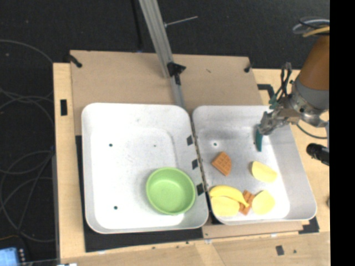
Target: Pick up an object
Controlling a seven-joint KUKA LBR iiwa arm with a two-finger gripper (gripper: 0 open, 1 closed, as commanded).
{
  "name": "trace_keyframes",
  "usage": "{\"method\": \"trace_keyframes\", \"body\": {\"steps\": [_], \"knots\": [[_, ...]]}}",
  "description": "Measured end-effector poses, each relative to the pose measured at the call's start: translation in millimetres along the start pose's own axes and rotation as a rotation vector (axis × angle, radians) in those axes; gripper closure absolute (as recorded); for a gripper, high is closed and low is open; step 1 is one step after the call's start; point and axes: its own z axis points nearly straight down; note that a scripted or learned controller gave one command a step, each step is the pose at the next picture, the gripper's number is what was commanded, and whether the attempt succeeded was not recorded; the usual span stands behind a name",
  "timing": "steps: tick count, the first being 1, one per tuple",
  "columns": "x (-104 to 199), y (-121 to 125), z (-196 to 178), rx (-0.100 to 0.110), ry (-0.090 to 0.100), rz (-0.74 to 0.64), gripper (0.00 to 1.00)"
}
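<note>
Toward the right bin's near edge I see my likeliest targets: an orange waffle piece lying alone mid-bin, and yellow pieces crowding the near right corner. My gripper hangs over the far right part, carrying nothing; whether its tips are parted I cannot tell. I judge the waffle's open surroundings suit a descent. A green bowl sits in the left bin's near right corner.
</note>
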Motion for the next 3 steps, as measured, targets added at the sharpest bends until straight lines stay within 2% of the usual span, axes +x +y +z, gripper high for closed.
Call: {"method": "trace_keyframes", "body": {"steps": [1,2,3], "knots": [[46,-1,-7,0.001,0.001,0.0,1.0],[97,3,2,0.003,-0.001,0.001,1.0],[157,15,-6,0.001,0.001,-0.001,1.0]]}}
